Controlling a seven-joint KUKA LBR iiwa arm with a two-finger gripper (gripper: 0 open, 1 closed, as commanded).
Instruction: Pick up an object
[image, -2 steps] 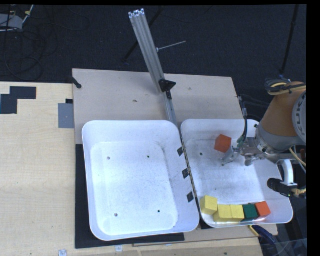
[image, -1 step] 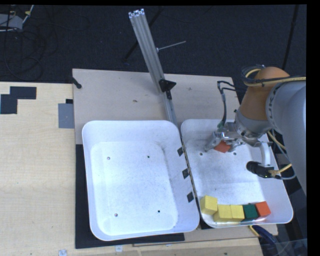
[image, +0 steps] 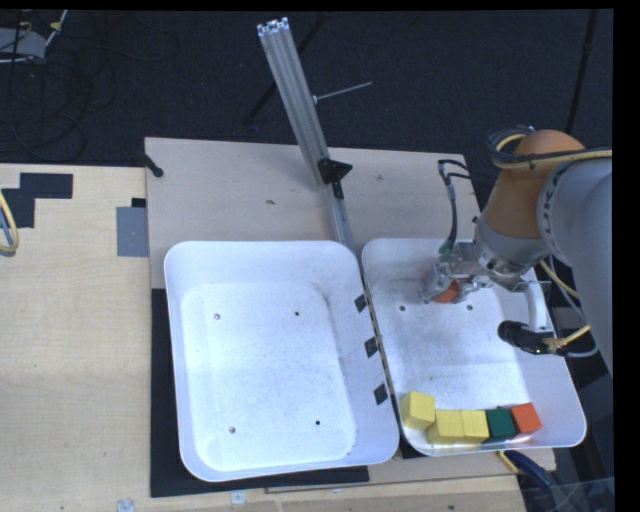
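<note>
- The desk (image: 250, 190) is pale wood against a dark floor strewn with cables, and it carries two shallow white bins side by side, with a slanted metal rail (image: 303, 120) rising behind them.
- The left bin (image: 190, 270) has only small dark dots on its floor.
- My gripper (image: 447, 288) sits low over the far part of the right bin (image: 380, 262), closed on a small orange-red object (image: 447, 291) that shows between its fingers.
- Along the right bin's near edge lie a yellow block (image: 419, 409), two more yellow blocks (image: 461, 426), a green block (image: 500, 424) and an orange block (image: 526, 417), touching in a row.
</note>
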